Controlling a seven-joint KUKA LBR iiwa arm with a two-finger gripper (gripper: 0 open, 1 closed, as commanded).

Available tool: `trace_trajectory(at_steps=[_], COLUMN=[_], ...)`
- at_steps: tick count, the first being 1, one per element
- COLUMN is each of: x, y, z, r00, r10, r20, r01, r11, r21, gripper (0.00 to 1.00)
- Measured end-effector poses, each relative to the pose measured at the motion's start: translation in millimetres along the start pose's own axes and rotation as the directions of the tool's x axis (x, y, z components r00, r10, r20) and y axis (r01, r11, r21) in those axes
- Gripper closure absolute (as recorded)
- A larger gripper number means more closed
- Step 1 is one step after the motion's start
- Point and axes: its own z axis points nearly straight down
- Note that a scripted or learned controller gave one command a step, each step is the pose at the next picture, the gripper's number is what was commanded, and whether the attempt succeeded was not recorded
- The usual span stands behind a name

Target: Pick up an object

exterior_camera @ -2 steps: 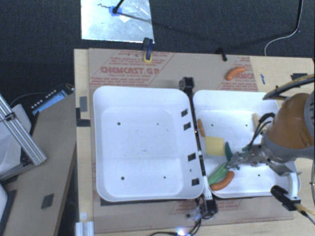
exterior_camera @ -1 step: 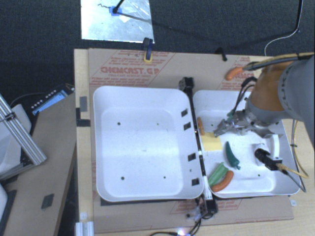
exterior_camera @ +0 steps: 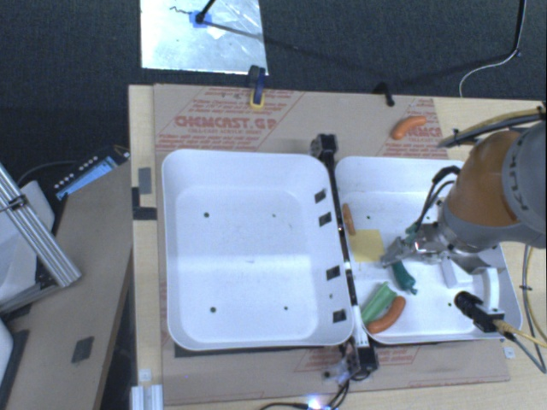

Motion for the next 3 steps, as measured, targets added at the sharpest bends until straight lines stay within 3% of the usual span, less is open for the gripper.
trace_trajectory(at_steps=[1, 2, 3], x=[37, 31, -7], y=[75, 8, 110], z=[-2, 0, -3], r00=[1.000, 1.000, 1.000], r10=[-0.010, 0.000, -0.005], r20=[-0.001, 0.000, 0.004], r01=[0.010, 0.000, 0.005], r11=[1.000, 1.000, 1.000], r21=[-0.011, 0.002, -0.014], gripper=[0.00, 0.00, 0.00])
